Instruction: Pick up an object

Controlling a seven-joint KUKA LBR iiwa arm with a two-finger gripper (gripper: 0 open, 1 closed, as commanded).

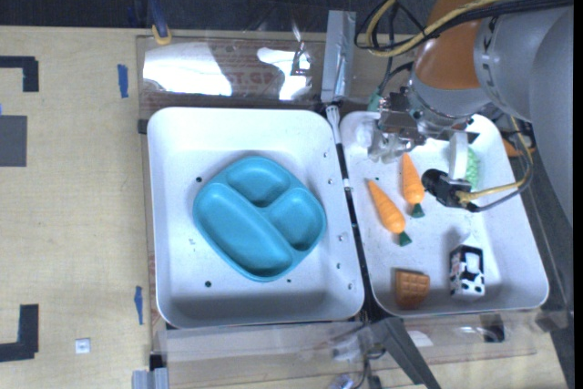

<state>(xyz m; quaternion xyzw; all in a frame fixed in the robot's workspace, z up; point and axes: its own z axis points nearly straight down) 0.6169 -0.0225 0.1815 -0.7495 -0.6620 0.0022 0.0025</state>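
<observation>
- Carrot (412, 181), the one nearest the gripper (390, 141), lies in the right bin (510, 241). Its orange tip points toward the tool and its green end points toward the near side.
- The gripper hangs over the far left corner of that bin, just beside the carrot's orange tip. Whether it touches the tip cannot be told.
- Nothing can be seen held in the gripper, and the view from above does not show whether it is released or clenched.
- The grey arm (528, 41), with its orange band, reaches in from the upper right and covers the far right part of the bin.
- A second carrot (386, 207) lies just left of the first at a slant, with its green end toward the near side. The two are close but apart.
- A green thing (472, 165) lies to the right of the first carrot, partly hidden by the wrist, so what it is cannot be told.
- Nearer the front of the bin, a black-and-white patterned item (468, 271) stands at the right.
- A brown-orange square piece (411, 287) lies to its left, well apart from the carrots.
- The left bin (182, 141) holds a blue sectioned plate (260, 216), set at a slant near its middle.
</observation>
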